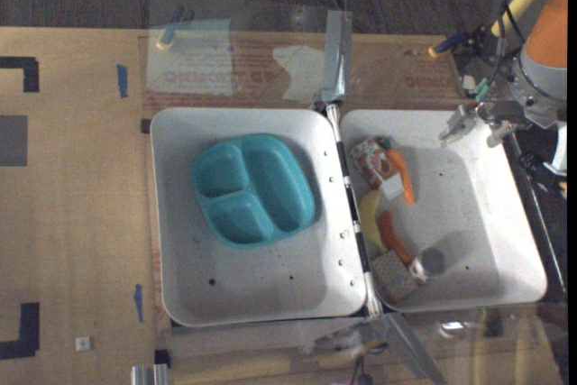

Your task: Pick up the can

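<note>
Above the right bin's [505, 194] far corner, gripper [475, 127] hangs spread and empty, well apart from the can [431, 261] lying near the front wall, approach pending.

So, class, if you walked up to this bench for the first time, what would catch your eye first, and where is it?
The teal divided plate stands out most, lying in the middle of the left bin. Next comes the cluster along the right bin's left side: a small carton, an orange carrot and a grey can. The arm's tool hangs over that bin's upper right corner.
</note>
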Controlling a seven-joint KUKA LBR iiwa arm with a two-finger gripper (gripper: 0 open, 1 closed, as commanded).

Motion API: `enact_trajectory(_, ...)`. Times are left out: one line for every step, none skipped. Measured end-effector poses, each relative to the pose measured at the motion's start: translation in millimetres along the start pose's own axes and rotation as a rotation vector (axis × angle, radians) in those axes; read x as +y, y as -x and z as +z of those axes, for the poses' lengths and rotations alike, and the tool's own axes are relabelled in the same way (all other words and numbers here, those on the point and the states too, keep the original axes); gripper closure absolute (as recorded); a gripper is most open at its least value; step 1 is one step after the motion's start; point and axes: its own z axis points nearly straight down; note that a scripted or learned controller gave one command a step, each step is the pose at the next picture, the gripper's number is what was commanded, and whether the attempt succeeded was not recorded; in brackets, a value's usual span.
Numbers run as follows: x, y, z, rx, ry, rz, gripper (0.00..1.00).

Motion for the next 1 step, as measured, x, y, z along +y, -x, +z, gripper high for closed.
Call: enact_trajectory(-56.6, -20.4, 101.7, 0.0, 0.001, -0.14, 0.0)
